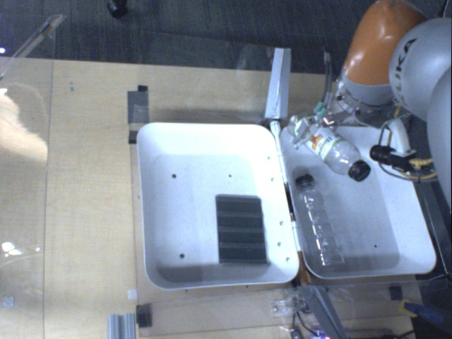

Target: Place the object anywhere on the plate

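Two white bins sit side by side on the counter in my feed. Nearest the camera, the left bin holds a dark ribbed rectangle, which I take to be the plate, lying flat toward its near right corner. Just across the shared rim, the right bin holds a clear plastic bottle lying on its side, dark cap pointing away from me. Farther back in that bin, a second bottle with a label and a dark cap lies tilted, its bottom end up against the claw. The claw is at the bin's far left corner, and it seems closed on that labelled bottle, though the contact is small and cluttered, so I call this a probable grip. I judge the pick step is in hand, with the transfer not begun. Next I need a clean lift, then a carry leftward over the rim and down onto the plate
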Motion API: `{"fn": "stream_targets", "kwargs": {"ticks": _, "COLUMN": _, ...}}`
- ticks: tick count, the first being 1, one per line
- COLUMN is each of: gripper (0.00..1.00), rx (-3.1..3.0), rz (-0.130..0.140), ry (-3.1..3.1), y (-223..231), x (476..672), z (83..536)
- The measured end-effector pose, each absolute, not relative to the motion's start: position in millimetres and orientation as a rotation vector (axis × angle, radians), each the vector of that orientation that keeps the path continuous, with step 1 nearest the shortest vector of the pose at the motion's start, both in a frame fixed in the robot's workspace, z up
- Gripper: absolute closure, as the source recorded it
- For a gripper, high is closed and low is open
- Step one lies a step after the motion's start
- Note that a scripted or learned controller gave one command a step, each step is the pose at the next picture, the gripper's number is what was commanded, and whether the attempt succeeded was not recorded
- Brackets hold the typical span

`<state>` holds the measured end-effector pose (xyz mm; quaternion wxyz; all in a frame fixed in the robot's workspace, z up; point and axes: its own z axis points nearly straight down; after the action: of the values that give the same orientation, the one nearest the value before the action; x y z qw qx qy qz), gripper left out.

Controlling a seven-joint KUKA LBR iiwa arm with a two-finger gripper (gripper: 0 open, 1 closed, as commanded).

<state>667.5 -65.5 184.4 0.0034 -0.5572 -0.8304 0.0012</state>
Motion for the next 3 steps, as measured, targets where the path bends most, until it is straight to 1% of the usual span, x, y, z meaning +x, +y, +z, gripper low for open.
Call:
{"fn": "stream_targets", "kwargs": {"ticks": 1, "gripper": 1.00, "rx": -1.595, "rz": -0.007, "ry": -2.712, "y": -2.4, "x": 637.4, "z": 220.0}}
{"fn": "stream_targets", "kwargs": {"ticks": 2, "gripper": 1.00, "rx": -1.577, "rz": -0.007, "ry": -2.721, "y": 69.2, "x": 611.8, "z": 238.4}}
{"fn": "stream_targets", "kwargs": {"ticks": 3, "gripper": 1.00, "rx": -1.575, "rz": -0.014, "ry": -2.725, "y": 70.7, "x": 612.9, "z": 249.2}}
